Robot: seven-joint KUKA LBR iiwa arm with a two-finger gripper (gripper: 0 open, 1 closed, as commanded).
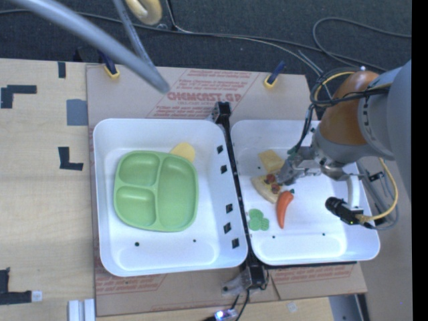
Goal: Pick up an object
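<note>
The likeliest target is the pizza slice (267, 188), a toy wedge lying flat in the right bin (314, 243), toward that bin's left side. The hand (286, 174) is down at the slice's upper right edge, touching it or just above it; I cannot tell whether it is open or closed, and nothing shows as held. Just beside the slice on its lower right lies a toy carrot (284, 208), orange with a green top, and a pale yellow piece (270, 159) sits touching or just above the slice's top end. A small green broccoli floret (257, 220) lies near the bin's left wall, below the slice.

The step in hand looks like the reach or the grasp itself, with the lift not yet done. The next move calls for a firm closing on one thing only, then a straight rise, since the toys crowd together and a neighbour could be dragged along.

Open floor lies to the right and at the front of this bin. The left bin (107, 246) holds a green divided plate (156, 190) with a yellow piece (182, 152) at its far edge. Both bins rest on the desk (40, 199).
</note>
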